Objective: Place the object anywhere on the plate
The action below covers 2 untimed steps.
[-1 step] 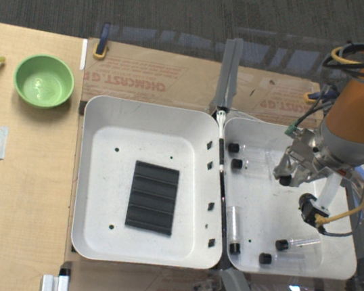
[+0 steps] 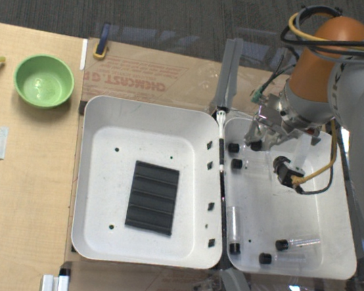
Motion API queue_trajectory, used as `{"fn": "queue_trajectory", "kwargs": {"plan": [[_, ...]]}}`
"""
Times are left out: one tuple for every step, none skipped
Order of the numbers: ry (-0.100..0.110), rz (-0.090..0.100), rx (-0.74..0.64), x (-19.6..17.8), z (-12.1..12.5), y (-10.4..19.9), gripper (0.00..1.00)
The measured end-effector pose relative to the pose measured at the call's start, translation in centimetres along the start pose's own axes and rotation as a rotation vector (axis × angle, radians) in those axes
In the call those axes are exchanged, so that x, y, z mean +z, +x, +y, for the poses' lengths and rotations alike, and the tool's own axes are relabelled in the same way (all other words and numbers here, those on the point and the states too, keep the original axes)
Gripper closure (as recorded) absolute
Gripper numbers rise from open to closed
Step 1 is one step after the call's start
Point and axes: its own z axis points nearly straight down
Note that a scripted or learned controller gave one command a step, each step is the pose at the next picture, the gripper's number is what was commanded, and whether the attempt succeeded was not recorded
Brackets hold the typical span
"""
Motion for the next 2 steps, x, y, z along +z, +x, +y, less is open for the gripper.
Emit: {"fn": "queue_trajectory", "kwargs": {"plan": [[-0.002, 0.0, -0.175, 0.49, 0.83, 8.51, 1.0], [-0.002, 0.0, -0.176, 0.48, 0.84, 8.51, 0.0]]}}
